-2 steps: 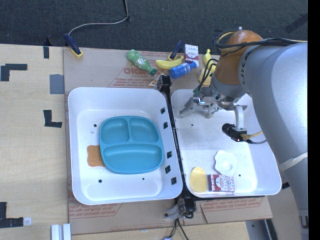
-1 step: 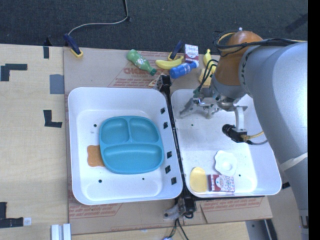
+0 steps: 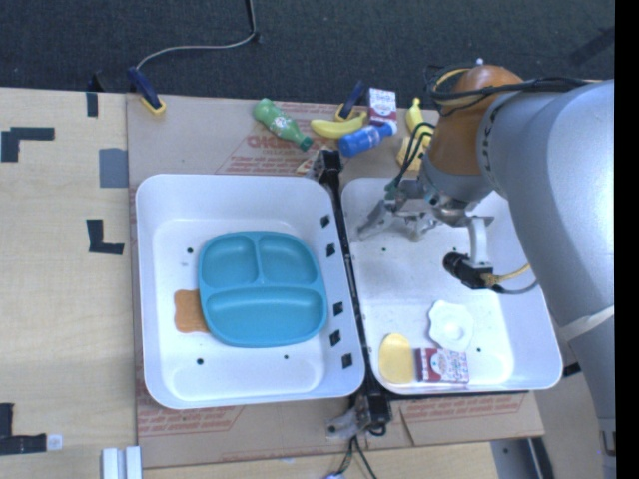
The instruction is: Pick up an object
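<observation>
While the gripper [image 3: 399,218] hangs over the far part of the right bin [image 3: 519,357], its fingers spread apart and holding nothing, the step in hand looks like the approach before a grasp. The candidate objects lie well apart from it, at the bin's near end: a white fried egg [image 3: 450,322], a yellow piece [image 3: 395,356] and a small red-and-white packet [image 3: 442,366] beside it. The left bin [image 3: 165,367] holds a blue divided plate [image 3: 263,287] lying partly over an orange slice [image 3: 187,310]. Next, I judge, the arm must travel nearer, centre over one item, descend and close.
</observation>
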Controlling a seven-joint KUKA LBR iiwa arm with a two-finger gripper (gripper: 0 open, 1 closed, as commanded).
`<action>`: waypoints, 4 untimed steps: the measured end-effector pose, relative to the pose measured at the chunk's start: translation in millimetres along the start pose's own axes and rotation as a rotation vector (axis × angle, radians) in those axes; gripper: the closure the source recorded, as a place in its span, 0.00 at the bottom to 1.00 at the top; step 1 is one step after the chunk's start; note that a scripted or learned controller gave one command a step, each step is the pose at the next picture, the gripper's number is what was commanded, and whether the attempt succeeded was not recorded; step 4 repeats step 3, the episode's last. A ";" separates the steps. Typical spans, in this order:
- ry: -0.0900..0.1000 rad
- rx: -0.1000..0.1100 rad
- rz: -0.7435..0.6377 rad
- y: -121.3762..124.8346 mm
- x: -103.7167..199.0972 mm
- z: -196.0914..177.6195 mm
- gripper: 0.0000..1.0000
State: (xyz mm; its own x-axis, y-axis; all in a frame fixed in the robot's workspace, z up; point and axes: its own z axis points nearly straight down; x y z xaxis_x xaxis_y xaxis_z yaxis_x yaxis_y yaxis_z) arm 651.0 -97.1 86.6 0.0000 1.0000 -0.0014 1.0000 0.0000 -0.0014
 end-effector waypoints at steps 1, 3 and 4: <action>0.001 -0.003 -0.001 17.7 2.0 1.4 0.00; 0.000 -0.003 -0.002 17.7 1.7 1.4 0.00; 0.000 -0.003 -0.002 17.7 1.7 1.4 0.00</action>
